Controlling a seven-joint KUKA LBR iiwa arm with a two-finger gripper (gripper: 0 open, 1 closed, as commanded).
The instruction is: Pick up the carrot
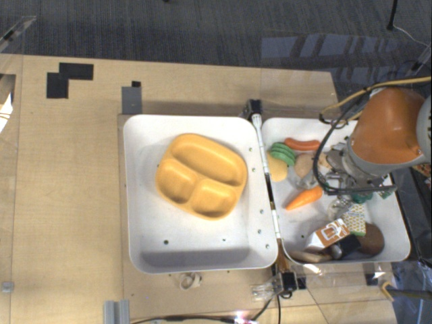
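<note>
At the right bin's (403, 245) near rim I see a small box (333, 233) and dark items crowding the corner. Just beyond, the carrot (305, 198) lies tilted on open white floor, with free room toward the divider edge. The gripper (341, 184) sits just beside the carrot's right end; its state I cannot tell. The left bin (145, 248) holds a yellow tray (201, 174), well inside its edges.

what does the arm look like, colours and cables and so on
The arm shows as a big rounded orange shell with a sliver of pale grey casing at its right. Below the shell sits a grey metallic wrist section. Black cables loop out from the shell's left side and curve down toward the wrist, and a thin yellowish cable runs across the top.
</note>
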